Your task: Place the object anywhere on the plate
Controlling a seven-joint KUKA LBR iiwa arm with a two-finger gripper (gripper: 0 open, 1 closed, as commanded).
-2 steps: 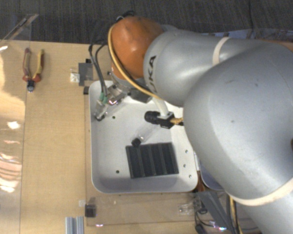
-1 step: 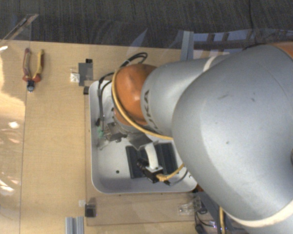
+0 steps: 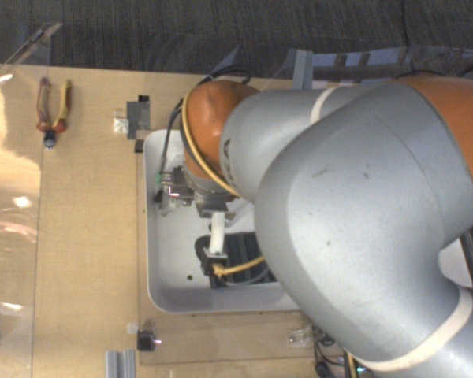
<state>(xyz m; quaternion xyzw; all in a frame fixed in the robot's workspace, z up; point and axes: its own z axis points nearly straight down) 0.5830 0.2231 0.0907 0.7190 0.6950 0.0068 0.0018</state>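
Note:
My grey arm with its orange band (image 3: 209,124) reaches in from the right and covers most of both bins. The gripper (image 3: 168,189) hangs low over the left part of the left white bin (image 3: 167,278), close to the bin's left wall. The bulk of the arm hides whatever lies under it and to its right.
Red and yellow pliers (image 3: 52,109) lie on the wooden bench at the far left. A small metal clamp (image 3: 138,116) sits at the bin's upper left corner and another clamp (image 3: 147,339) below its lower left corner. Dark carpet runs behind the bench.

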